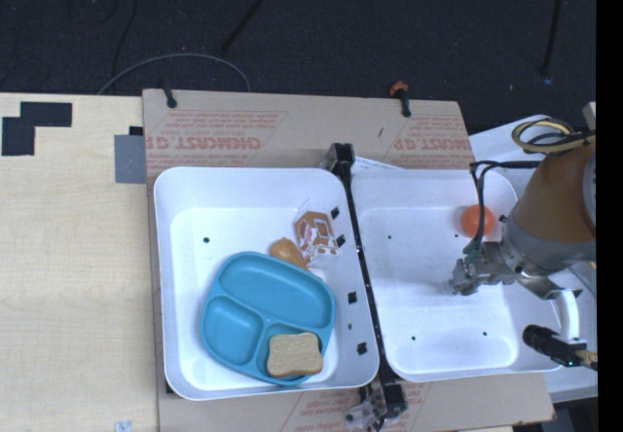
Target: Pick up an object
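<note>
Orange ball (474, 219) near the far right wall of the right shallow white bin (428, 342), gripper (465, 281) low just in front of it, fingers' spread impossible to tell, blue divided plastic tray (258, 308) with tan sponge-like square (294, 354) in the left white bin (180, 226)

Cardboard sheet (292, 128) under both bins, dark cables (175, 60) behind (on black floor).

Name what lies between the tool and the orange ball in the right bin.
Nothing: in the camera view, bare white bin floor separates the tool from the orange ball.
</note>
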Controlling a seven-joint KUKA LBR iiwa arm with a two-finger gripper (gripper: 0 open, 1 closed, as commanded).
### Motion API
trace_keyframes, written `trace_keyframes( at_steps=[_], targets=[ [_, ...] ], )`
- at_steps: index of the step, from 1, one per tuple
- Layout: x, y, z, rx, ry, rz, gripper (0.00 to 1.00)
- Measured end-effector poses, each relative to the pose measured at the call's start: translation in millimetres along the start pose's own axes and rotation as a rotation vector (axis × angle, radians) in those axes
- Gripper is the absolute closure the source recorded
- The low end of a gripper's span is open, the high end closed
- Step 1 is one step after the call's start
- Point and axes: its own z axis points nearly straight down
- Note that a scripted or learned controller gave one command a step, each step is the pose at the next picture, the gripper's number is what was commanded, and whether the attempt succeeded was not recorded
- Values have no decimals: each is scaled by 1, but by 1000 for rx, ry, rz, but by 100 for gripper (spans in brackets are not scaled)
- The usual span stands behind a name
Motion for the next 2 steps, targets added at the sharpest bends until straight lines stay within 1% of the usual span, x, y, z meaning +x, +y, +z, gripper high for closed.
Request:
trace_keyframes(
  at_steps=[1, 2],
  targets=[
    [-8, -2, -45, -6, -3, 0, 100],
    [-6, -2, -107, -7, -3, -8, 100]
  ],
)
